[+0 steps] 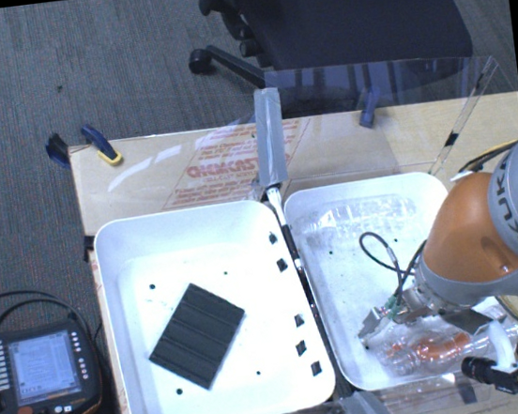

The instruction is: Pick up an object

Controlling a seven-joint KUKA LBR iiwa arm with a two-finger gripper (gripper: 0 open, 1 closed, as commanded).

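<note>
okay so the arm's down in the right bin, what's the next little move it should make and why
Probably a short straight descent, then close. The gripper sits low in the right bin, beside a clear plastic bottle near the front wall. Nothing visibly sits between its fingers, so a grasp looks undone. The black pad lies far off in the left bin.

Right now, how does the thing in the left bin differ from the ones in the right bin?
The black ribbed pad is flat, opaque and dark, lying alone and skewed in the left bin. The clear plastic bottles in the right bin are see-through and rounded; one lies at the far wall, another by the gripper shows orange inside. The pad lies far from the gripper. All rest on white bin floors.
</note>
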